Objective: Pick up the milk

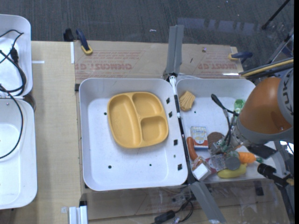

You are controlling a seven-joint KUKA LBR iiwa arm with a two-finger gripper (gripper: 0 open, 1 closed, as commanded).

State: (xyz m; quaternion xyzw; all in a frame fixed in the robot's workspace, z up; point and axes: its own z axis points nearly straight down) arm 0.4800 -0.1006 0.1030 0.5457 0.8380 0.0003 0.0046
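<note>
Gripper [223, 148]: low in the right white bin [205, 85], among cluttered items; its grip state cannot be told. Small white milk carton with blue and orange print [199, 137]: lying flat just left of it, beside a red sausage [190, 148]. Yellow divided plate [138, 119]: left bin.

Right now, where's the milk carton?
In the camera view, the milk carton lies in the right bin, near its left wall, just right of the hot dog and left of the brown cookie.
</note>
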